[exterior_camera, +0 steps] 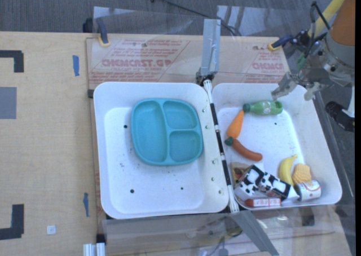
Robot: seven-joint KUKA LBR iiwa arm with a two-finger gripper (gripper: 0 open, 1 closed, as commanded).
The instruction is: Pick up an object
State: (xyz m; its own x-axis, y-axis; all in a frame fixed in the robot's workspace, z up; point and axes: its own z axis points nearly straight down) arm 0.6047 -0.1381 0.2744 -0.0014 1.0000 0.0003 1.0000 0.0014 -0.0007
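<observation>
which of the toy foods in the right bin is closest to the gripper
The green bottle, lying on its side at the bin's far edge, just below the gripper. The carrot, sausage and banana lie farther away.

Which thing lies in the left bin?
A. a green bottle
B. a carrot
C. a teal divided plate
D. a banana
C. The teal divided plate lies in the left bin, while the banana, green bottle and carrot all lie in the right bin.

Your robotics lab bench, two white bins (110, 153) on plywood, tape markers (75, 65), trailing cables (169, 2) (toy props).
</observation>
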